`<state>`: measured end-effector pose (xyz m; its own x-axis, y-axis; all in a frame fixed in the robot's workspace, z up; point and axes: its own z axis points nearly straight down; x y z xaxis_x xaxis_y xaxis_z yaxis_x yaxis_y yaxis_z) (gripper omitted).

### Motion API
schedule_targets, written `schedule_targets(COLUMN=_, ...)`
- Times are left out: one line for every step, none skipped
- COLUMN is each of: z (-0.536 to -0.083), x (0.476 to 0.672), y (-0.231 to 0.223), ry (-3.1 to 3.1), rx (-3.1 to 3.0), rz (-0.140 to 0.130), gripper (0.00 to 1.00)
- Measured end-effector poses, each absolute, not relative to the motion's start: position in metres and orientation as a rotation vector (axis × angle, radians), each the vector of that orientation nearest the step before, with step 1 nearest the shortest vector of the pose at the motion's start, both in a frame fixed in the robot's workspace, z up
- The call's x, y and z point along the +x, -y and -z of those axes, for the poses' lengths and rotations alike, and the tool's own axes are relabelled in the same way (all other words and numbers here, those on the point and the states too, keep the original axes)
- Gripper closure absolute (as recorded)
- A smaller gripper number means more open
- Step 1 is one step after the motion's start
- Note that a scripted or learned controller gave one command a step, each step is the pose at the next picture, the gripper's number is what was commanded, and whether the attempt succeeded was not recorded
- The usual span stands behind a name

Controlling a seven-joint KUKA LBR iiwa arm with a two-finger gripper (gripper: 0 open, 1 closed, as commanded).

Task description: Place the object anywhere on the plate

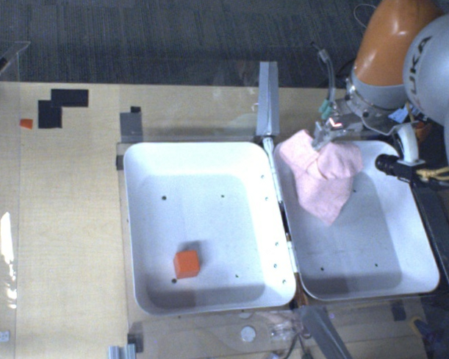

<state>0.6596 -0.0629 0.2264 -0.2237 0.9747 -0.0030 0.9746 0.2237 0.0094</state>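
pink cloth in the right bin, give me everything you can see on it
The pink cloth is a soft, pale pink fabric, crumpled and folded. It hangs in a draped shape, wide at the top and tapering to a point at the bottom. Its upper edge is bunched right under the tool, which appears to pinch it there. It sits over the upper left part of the right bin, its left corner close to the divider between the bins. Whether its lower tip touches the bin floor is unclear.

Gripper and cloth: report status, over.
Gripper over right bin's far edge, at pink cloth's top. Cloth bunched, draping from there into the bin. Orange block in left bin. Can't identify a plate.
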Motion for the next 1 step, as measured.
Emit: schedule_targets(z=-0.2285, x=0.6328, y=0.0190, ry=-2.794, rx=1.420, rz=-0.007, gripper=1.00)
